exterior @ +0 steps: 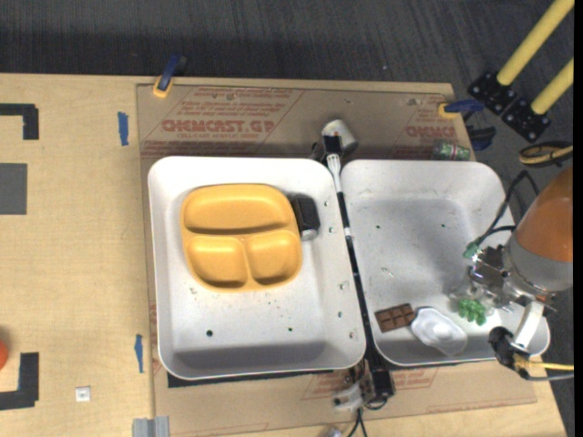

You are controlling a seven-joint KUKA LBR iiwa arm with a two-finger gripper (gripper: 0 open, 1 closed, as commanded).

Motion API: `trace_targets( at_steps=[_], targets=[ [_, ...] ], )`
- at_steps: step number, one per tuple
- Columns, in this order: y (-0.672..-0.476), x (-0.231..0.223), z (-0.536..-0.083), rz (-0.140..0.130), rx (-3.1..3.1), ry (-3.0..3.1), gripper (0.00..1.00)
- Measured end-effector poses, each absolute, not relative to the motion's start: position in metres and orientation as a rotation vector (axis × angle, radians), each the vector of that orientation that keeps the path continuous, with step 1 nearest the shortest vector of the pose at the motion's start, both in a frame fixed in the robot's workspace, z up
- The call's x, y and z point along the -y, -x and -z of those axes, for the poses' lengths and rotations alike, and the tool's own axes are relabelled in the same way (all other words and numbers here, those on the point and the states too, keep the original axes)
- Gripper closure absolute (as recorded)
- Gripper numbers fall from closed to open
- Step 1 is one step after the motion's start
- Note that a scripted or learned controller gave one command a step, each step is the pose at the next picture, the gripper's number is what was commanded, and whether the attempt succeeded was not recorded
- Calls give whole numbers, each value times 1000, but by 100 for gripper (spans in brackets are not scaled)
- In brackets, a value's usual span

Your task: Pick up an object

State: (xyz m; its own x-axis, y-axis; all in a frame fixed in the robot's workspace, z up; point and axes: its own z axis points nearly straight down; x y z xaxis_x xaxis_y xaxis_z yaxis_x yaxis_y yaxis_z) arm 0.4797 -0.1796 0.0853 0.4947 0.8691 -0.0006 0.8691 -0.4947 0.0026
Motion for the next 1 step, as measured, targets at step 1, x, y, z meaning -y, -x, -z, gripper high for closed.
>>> trace_targets(
  at_steps=[1],
  targets=[
    [-480, 151, -155, 0, -1203, -2902, 100]
  ],
)
